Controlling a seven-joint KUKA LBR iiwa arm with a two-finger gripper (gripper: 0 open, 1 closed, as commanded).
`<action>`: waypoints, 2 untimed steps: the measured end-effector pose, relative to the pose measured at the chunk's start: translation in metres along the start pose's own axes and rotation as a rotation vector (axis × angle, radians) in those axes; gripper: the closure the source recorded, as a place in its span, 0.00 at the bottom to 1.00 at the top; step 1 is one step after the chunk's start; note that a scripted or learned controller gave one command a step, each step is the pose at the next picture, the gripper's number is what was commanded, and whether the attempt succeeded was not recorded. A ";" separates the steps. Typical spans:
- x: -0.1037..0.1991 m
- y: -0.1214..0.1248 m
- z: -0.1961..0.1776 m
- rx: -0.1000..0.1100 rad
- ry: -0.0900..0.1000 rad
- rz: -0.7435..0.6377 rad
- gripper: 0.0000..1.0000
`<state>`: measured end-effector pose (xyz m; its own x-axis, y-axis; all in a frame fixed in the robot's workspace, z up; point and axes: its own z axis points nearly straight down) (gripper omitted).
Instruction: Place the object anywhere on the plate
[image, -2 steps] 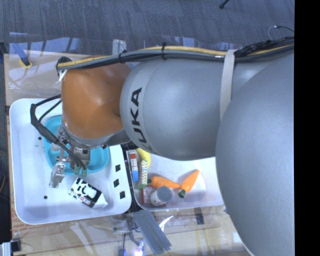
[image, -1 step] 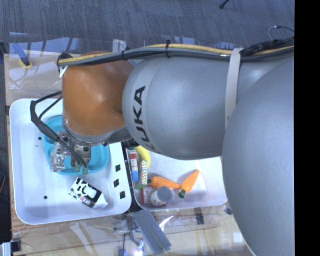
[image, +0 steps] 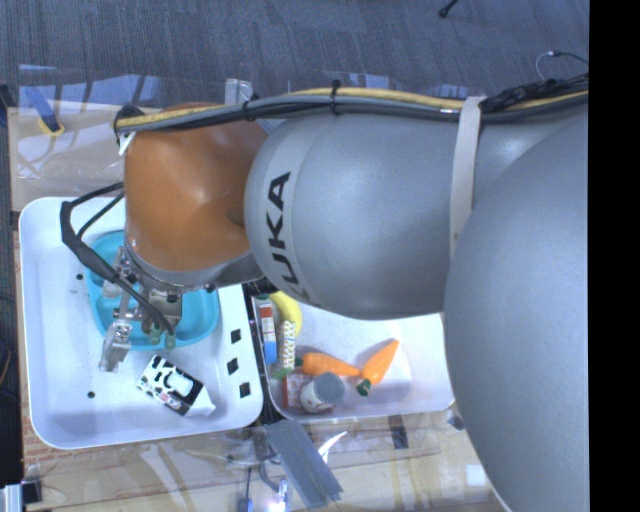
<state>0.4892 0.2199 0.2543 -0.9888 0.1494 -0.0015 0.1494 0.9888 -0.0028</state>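
Observation:
A blue plate (image: 200, 312) lies in the left white bin (image: 45, 300), mostly covered by the arm's orange wrist band. My gripper (image: 138, 335) hangs over the plate's near-left edge. Its fingers (image: 114, 348) stand apart, open, and nothing shows between them. A small black-and-white patterned box (image: 173, 384) lies flat on the bin floor just in front of the plate, a little below and to the right of the gripper and apart from it.
The right bin (image: 425, 395) holds a yellow banana (image: 288, 310), two orange carrots (image: 330, 365), a small can (image: 318, 392) and a packet (image: 266, 332). The large grey arm (image: 400, 200) hides the back of both bins. Black cables (image: 75, 240) loop beside the wrist.

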 end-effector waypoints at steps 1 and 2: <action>0.000 0.001 -0.010 -0.001 -0.001 -0.004 1.00; 0.000 0.001 -0.010 0.000 -0.001 -0.004 0.00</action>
<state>0.4897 0.2208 0.2646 -0.9894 0.1451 -0.0029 0.1451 0.9894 -0.0024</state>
